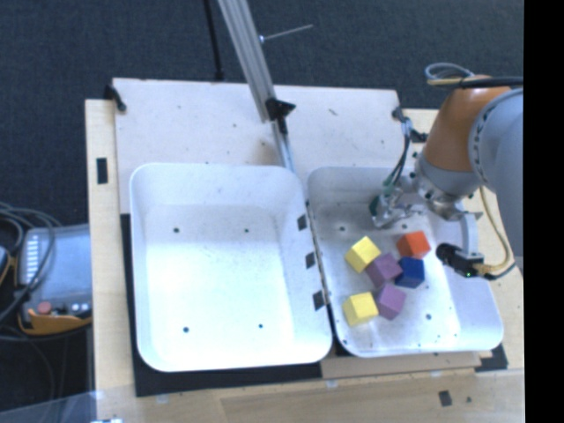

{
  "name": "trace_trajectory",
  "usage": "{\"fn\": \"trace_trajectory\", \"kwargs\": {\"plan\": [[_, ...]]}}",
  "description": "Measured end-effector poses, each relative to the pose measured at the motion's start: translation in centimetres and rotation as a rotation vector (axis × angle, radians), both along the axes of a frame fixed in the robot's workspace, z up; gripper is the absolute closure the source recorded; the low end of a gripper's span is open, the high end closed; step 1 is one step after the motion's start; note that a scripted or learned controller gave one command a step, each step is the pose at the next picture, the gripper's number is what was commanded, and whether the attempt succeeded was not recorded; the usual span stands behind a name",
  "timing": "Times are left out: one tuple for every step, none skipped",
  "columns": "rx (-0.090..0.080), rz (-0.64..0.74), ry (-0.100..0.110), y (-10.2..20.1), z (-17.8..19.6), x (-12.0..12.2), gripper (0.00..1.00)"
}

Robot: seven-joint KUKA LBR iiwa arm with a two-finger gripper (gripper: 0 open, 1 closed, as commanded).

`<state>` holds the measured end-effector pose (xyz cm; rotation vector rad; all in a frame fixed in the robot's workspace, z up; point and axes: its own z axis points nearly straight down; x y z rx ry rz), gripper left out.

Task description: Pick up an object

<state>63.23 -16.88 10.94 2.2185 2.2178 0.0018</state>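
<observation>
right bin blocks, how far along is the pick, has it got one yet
Done: the arm has reached over the right bin, and its pincer is above the blocks. In hand: nothing visibly; no block sits in the pincer. Left: the whole grab. All six blocks lie on the bin floor: two yellow blocks, two purple blocks, the orange block and the blue block.

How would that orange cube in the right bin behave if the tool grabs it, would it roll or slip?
The orange cube has flat faces, so it probably sits still rather than rolling. It looks small and matte, likely light and easy to grip. It lies close to the blue cube, so a push may nudge that one.
</observation>
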Motion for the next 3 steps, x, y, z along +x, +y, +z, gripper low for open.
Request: {"fn": "trace_trajectory", "kwargs": {"plan": [[0.001,0.006,-0.003,0.9,5.3,-0.1,1.00],[0.000,0.005,-0.005,0.9,11.6,0.8,1.00],[0.001,0.009,-0.001,0.8,14.6,0.9,1.00]]}}
